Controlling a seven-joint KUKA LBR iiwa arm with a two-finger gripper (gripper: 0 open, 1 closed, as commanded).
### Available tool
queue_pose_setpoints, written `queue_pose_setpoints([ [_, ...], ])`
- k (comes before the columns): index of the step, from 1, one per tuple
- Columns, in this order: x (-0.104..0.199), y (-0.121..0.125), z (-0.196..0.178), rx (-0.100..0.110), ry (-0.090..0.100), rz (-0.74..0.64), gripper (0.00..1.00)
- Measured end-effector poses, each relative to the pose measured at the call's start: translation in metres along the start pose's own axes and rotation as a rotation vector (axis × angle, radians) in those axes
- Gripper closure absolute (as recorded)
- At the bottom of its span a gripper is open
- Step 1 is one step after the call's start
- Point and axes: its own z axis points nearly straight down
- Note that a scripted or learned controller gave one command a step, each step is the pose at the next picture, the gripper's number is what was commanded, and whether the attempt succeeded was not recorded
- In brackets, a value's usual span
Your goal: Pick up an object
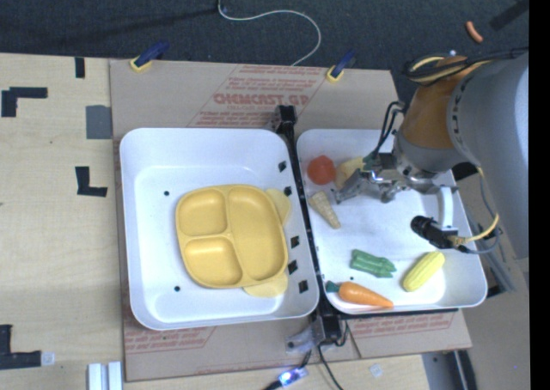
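Note:
The right bin (464, 294) holds several toy foods. A red tomato (320, 169) lies at its far left, with a pale yellow piece (348, 170) just to its right. A beige wedge (326, 209) rests below them by the left wall. Along the near side lie a green pepper (372, 264), a yellow corn cob (424, 271) and an orange carrot (365, 295). My gripper (354, 185) is low in the bin's far left part, pointing left, close to the pale yellow piece and just right of the wedge. Nothing is visibly held.
The left bin (146, 165) carries a yellow divided plate (230, 234) on top of a pale yellow item (266, 287). The grey arm (490, 122) with its orange band (425, 118) overhangs the right bin's far right corner. A black divider (296, 208) separates the bins.

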Motion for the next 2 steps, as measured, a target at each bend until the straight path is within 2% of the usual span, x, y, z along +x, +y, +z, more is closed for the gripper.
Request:
queue_pose_setpoints([
  [1, 0.001, 0.001, -0.013, -0.004, 0.001, -0.001, 1.00],
  [2, 0.006, -0.002, -0.074, -0.010, 0.000, 0.001, 1.00],
])
